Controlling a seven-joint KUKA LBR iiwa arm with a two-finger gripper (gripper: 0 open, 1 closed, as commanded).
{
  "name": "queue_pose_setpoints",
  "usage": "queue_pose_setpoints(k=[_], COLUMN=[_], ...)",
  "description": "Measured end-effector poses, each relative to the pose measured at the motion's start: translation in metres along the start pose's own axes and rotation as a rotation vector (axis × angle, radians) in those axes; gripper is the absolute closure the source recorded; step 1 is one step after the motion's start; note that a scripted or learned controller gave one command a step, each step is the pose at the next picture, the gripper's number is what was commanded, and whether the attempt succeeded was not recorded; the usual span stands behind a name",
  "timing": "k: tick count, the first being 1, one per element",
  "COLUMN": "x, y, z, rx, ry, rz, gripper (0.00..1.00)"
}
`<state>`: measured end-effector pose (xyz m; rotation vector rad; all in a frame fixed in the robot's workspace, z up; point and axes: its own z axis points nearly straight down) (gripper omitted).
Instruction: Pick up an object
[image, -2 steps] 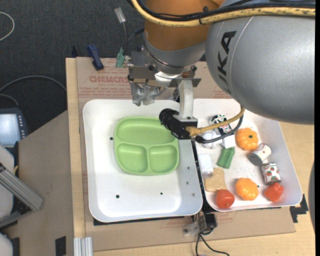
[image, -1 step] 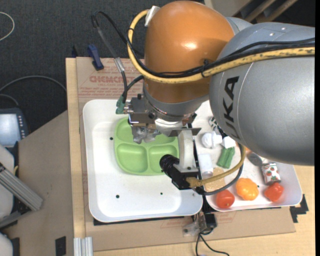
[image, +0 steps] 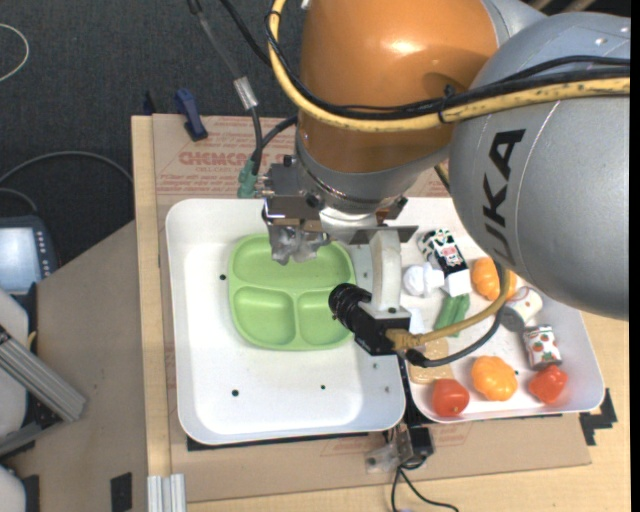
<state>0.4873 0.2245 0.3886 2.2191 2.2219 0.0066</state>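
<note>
A light green divided plate lies in the left white bin. My gripper hangs low over the plate's back edge, under the orange wrist band. I see nothing held in it. The right bin holds several small items: a red tomato, an orange pepper, a red pepper, a white and red box, a green bean pod, an orange piece and a black and white toy. The arm hides the back of the right bin.
A black mount with a yellow cable hangs off the arm over the plate's right edge and the wall between the bins. Both bins sit on a cardboard sheet. A blue clamp sits at the sheet's back left corner.
</note>
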Motion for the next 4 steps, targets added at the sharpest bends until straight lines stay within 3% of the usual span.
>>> queue_pose_setpoints(k=[2, 3, 4], x=[0.002, -0.003, -0.037], y=[0.000, 0.120, -0.001], z=[-0.019, 0.105, 0.056], rx=[0.000, 0.010, 0.009], ry=[-0.002, -0.008, -0.001], rz=[-0.003, 0.006, 0.001], gripper=[1.00, 1.00, 1.00])
